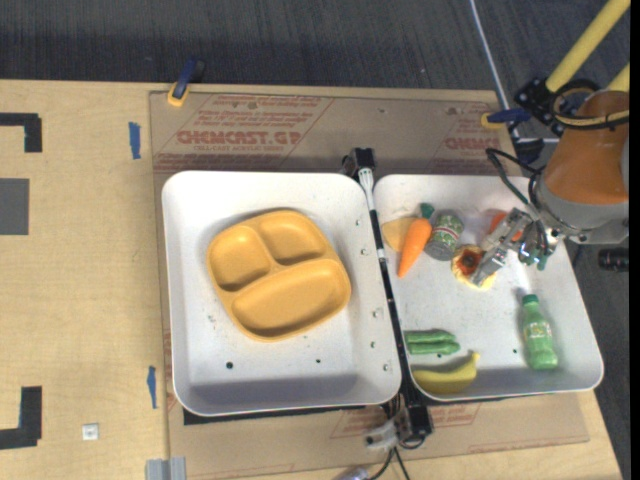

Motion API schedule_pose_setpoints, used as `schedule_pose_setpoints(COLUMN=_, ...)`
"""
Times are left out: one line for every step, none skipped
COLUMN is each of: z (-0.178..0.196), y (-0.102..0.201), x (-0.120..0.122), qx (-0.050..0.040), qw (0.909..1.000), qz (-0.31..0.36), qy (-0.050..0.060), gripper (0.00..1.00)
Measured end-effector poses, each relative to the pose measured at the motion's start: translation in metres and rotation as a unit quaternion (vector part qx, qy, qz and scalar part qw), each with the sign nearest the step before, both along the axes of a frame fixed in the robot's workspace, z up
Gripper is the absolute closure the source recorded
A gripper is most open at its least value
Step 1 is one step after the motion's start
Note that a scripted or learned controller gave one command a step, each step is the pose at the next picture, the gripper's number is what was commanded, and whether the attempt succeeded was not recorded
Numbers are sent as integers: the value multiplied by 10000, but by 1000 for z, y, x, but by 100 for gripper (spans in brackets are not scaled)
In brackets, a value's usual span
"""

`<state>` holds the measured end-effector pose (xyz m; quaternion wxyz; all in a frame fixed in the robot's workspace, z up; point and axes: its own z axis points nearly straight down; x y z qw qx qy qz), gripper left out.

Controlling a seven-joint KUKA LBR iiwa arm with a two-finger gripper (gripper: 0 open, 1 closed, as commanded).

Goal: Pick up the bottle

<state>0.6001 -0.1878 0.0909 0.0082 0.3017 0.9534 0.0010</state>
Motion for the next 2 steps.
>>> schedule_pose_setpoints(z=-5, y=1, x=-4, qx=12, qw=10000, qz=2, qy=55, gripper=0)
schedule_pose_setpoints(z=-4, y=38, x=-73, qx=-3, qw=9924, qz=1226, qy=51, gripper=0)
